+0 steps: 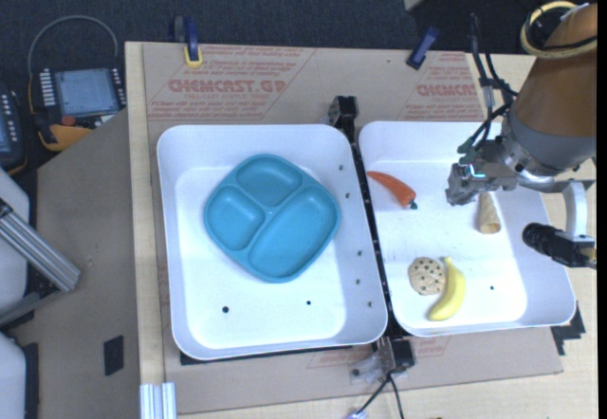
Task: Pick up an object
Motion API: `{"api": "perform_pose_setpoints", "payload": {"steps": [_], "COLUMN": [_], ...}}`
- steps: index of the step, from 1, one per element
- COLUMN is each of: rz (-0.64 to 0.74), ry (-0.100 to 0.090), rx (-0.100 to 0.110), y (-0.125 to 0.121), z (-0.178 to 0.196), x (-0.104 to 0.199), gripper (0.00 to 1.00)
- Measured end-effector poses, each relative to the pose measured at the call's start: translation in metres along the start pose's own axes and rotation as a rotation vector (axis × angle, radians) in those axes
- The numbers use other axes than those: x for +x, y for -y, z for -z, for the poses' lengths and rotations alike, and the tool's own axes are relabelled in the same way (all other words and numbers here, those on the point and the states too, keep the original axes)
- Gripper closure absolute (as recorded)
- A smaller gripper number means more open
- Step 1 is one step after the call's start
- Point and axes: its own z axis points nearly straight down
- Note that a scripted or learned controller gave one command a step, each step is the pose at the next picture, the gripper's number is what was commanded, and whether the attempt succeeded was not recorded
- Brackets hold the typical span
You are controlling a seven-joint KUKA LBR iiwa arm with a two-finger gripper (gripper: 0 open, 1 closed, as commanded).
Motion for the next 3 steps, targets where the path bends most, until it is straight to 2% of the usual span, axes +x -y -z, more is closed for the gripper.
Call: {"api": "perform_pose_setpoints", "payload": {"steps": [1, 2, 3], "rz": [0.000, 0.002, 0.001], "ry": [0.000, -0.001, -0.001], "rx": [0.000, -0.002, 0.000], "y": [-0.026, -0.049, -0.075], "z": [-0.007, 0.005, -0.008], "x": [0.039, 0.089, 0.140], "gripper": [1.00, 1.00, 1.00]}}
